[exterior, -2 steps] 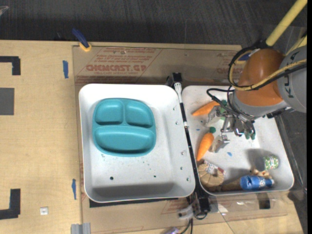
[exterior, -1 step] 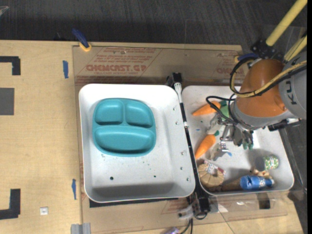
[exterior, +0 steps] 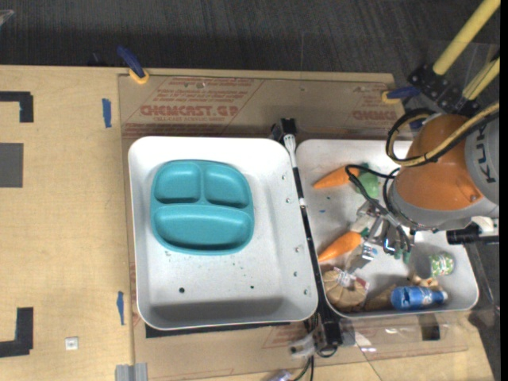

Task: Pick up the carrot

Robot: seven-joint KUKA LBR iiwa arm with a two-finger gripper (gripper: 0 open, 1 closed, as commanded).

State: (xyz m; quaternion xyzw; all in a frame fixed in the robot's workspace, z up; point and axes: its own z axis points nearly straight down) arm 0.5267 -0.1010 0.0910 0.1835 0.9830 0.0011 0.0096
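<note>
Two orange carrots lie in the right bin [exterior: 468, 292]. One carrot [exterior: 330, 178] with a green leafy top [exterior: 366, 183] rests near the bin's far left. The other carrot [exterior: 339, 247] lies lower down, against the bin's left wall. My gripper [exterior: 375, 240] hangs low over the middle of the bin, its tip right at the right end of that lower carrot. The grey and orange wrist [exterior: 432, 177] covers the bin's upper right part. No carrot can be seen lifted off the bin floor.
The left bin [exterior: 159, 292] holds a teal divided plate [exterior: 202, 205]. In the right bin, a brown lumpy item [exterior: 348, 290] lies at the front left, a blue item [exterior: 417, 296] at the front, and a small green and white item [exterior: 442, 265] to the right.
</note>
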